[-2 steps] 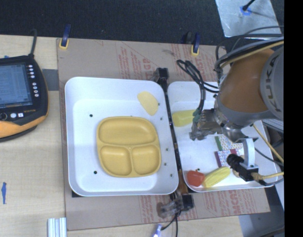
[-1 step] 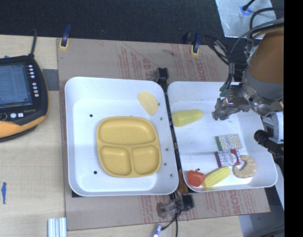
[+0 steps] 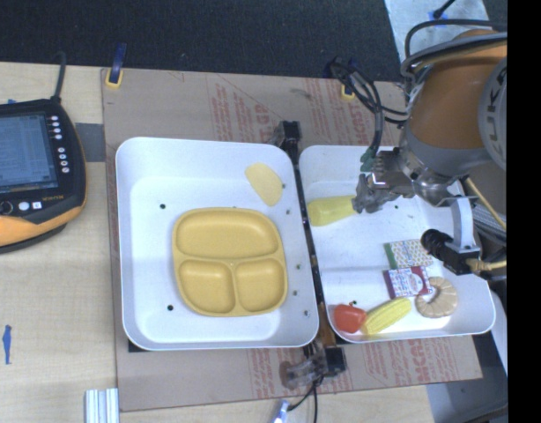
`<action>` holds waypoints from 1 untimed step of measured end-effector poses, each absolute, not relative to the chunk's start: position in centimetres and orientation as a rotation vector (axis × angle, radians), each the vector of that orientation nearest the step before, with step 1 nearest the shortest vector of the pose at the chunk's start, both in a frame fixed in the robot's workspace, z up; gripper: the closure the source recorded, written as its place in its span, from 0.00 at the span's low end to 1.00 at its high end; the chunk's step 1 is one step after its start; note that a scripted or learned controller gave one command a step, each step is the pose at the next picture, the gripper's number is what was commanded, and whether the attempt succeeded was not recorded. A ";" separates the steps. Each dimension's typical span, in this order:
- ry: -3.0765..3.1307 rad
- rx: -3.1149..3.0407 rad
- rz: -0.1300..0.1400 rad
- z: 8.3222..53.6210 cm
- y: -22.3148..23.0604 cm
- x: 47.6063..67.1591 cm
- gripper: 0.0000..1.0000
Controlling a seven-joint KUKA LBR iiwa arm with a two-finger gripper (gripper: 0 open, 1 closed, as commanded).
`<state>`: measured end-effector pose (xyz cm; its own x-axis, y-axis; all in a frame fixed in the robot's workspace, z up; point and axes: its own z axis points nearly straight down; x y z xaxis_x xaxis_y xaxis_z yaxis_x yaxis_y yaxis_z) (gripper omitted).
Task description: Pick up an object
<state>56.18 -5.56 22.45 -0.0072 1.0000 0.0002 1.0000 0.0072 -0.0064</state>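
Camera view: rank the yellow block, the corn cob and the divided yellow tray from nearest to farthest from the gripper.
1. Yellow block, just left of the gripper, in the right bin.
2. Corn cob, at the right bin's front edge.
3. Divided yellow tray, across in the left bin.

Faint red printing runs in lines across the brown cardboard sheet (image 3: 209, 104) under both bins, too blurred to read. Part of a dark letter shows on the grey arm (image 3: 492, 104) just above the end effector (image 3: 369, 196). The small packets (image 3: 410, 270) below and right of the end effector carry illegible print.
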 end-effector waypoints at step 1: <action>-2.227 -2.214 0.003 23.2 -3.1 57.3 1.00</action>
